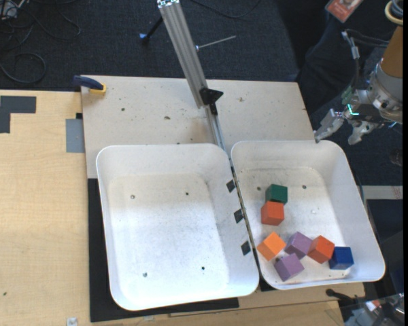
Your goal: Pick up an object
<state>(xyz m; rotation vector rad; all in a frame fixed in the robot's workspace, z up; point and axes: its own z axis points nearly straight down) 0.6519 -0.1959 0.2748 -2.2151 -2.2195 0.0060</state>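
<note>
The right bin [340, 156] holds several small blocks: a green cube [277, 193], a red-orange cube [273, 213], an orange cube [271, 245], two purple blocks [299, 243] [288, 266], another red-orange cube [321, 248] and a blue cube [341, 257]. My gripper [342, 128] hangs above the far right corner of that bin, well away from the blocks. Its two fingers [325, 125] are spread apart with nothing between them.
The left bin [105, 175] lies beside the right one, with black clips along the shared edge. A slanted aluminium bar [185, 46] rises behind the bins. A blue and yellow clamp [90, 84] lies at the bench's far left corner.
</note>
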